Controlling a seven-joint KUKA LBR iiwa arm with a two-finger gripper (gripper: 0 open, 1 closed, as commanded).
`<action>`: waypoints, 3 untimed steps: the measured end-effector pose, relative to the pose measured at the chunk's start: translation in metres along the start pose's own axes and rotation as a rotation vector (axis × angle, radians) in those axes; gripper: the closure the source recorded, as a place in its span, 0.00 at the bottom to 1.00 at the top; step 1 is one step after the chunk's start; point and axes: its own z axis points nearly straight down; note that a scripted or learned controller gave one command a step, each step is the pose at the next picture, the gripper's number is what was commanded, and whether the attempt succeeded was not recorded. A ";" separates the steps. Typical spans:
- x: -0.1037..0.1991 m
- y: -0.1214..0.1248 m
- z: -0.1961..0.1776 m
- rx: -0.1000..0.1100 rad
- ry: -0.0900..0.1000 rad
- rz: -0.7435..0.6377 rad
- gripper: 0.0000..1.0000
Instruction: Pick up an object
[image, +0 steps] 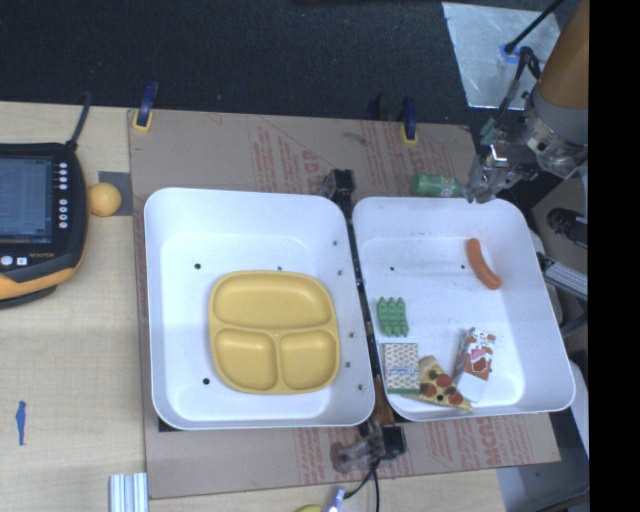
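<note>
From the overhead camera we see two white bins side by side on a brown board: the left bin (170, 300) holds a yellow tray (273, 331) with three compartments, lying flat near its middle. The right bin (540, 330) holds the small things. A sausage (482, 263) lies tilted in its upper right part, well apart from the rest. A green block (392, 316) sits near the bin's left wall, and just below it a waffle (401, 365) lies flat. A pizza slice (440, 385) rests beside the waffle, touching or nearly touching its lower right corner, close to the bin's front wall. To the right of the slice lies a red-and-white packet (479, 355), with a thin dark piece at its left side that we cannot make out. The arm (566, 70) comes in at the upper right, and its gripper (486, 185) hangs over the back rim of the right bin, above the sausage and apart from it; whether it is apart or together we cannot tell, and nothing shows in it. A green can (436, 185) lies on the board just left of the gripper, outside the bin. At the far left we see a teach pendant (35, 225) and a yellow ball (104, 198) beside it.
</note>
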 end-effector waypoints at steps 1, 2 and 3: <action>0.000 0.000 0.001 0.002 0.000 0.000 0.00; -0.062 -0.019 0.016 0.003 -0.001 0.002 0.00; -0.069 -0.024 0.093 0.005 -0.001 -0.001 0.00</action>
